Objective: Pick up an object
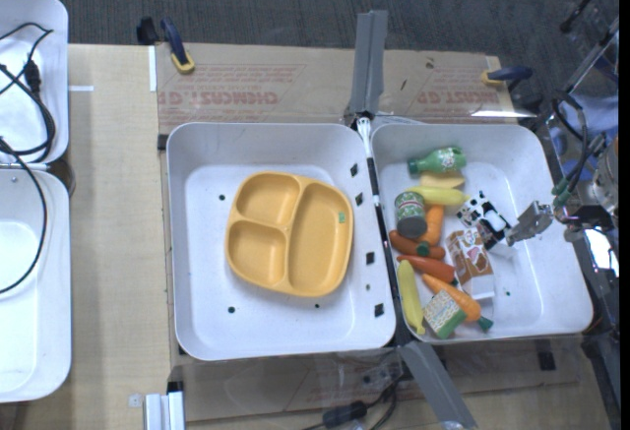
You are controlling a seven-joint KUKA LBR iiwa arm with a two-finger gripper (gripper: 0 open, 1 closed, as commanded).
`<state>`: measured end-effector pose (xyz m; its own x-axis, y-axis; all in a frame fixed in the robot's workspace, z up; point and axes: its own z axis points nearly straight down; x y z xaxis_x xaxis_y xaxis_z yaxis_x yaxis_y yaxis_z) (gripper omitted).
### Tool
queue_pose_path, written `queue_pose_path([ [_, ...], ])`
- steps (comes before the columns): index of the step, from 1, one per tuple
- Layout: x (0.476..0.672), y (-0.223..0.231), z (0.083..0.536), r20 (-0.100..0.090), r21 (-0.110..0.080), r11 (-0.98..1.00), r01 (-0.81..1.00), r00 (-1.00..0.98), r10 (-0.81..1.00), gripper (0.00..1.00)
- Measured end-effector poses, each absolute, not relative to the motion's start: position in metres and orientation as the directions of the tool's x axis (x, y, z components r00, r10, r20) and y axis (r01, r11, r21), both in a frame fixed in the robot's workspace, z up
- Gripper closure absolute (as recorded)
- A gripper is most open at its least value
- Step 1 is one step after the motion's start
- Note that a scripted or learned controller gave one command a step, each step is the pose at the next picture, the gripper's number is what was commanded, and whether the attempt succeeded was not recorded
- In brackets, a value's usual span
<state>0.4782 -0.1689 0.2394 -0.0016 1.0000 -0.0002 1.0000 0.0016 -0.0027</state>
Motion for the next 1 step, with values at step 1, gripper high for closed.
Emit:
queue_pose_path([
  [1, 0.5098, -0.2109, 0.2815, -0.001, 0.000, 0.399, 0.917, -0.399, 0.917, 0.00],
])
